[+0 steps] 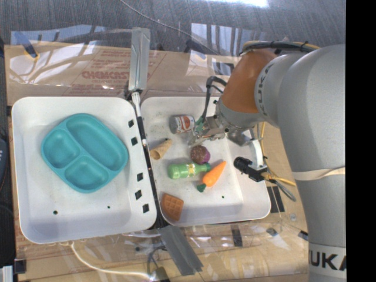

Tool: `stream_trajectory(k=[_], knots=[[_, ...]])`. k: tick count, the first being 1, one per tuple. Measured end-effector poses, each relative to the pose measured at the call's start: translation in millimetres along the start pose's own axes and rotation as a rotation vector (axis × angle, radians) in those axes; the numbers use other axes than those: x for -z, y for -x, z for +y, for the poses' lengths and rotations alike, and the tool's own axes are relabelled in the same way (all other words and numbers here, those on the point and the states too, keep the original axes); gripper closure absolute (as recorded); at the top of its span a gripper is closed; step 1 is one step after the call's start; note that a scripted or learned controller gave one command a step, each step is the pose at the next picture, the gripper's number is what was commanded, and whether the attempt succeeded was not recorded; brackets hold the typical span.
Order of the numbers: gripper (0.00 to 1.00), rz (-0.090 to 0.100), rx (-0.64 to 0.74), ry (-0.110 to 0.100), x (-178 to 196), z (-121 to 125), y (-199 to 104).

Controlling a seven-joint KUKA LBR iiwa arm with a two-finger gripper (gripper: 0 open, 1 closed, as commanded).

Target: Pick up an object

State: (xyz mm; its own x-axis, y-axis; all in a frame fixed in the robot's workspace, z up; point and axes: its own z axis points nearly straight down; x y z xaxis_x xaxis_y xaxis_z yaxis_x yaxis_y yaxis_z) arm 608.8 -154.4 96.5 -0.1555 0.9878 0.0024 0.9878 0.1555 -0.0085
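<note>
Since your gripper (pixel 202 131) hangs beside the can (pixel 183 123), jaw state unreadable, it may knock it rolling.

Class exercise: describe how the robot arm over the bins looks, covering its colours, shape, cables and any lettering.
The arm is thick, rounded and light grey, with an orange band above the wrist. White letters "KUKA", partly cut off, mark its lower housing. Thin dark cables loop beside the wrist. The tool is small, metallic and dark, over the right bin.
</note>
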Motion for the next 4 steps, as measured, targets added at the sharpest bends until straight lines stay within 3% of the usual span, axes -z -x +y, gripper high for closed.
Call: stream_trajectory(k=[1, 2, 3, 4], knots=[[1.00, -0.002, -0.045, 0.010, 95.0, 36.2, -28.1], [0.00, -0.001, -0.046, 0.003, 91.3, 34.4, -27.9], [0.00, 0.000, 0.117, 0.004, -7.0, 46.2, 18.4], [0.00, 0.000, 0.117, 0.003, -7.8, 45.8, 18.5]])
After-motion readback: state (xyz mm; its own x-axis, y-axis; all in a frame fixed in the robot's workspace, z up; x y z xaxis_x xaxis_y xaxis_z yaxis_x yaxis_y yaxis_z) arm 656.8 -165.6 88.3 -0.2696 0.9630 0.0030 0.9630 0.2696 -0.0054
